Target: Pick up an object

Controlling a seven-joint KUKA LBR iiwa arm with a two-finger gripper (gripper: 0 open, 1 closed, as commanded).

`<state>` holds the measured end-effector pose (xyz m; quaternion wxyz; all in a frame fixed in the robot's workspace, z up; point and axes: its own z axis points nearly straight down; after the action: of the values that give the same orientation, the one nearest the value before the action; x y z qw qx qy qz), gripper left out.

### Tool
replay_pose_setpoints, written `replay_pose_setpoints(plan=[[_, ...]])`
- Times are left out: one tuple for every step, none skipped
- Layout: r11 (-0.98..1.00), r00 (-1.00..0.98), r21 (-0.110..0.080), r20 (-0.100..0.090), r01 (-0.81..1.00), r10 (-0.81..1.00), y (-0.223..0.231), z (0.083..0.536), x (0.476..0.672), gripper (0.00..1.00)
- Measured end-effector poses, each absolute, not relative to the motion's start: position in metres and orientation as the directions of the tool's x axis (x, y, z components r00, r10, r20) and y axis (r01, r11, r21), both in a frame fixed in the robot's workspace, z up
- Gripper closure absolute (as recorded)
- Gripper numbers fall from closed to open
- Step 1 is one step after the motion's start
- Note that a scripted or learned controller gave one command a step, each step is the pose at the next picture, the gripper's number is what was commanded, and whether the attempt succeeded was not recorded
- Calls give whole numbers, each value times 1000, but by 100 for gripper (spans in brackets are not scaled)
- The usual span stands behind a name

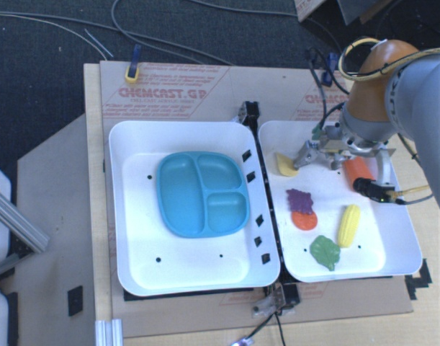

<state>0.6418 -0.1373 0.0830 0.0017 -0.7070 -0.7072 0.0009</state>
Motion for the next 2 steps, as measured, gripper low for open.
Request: replay_pose_setpoints(plan=[[0,0,3,0,1000,1000,-137,97,644,100],[2,-2,7,-1,1000,1000,-129,159,647,100]])
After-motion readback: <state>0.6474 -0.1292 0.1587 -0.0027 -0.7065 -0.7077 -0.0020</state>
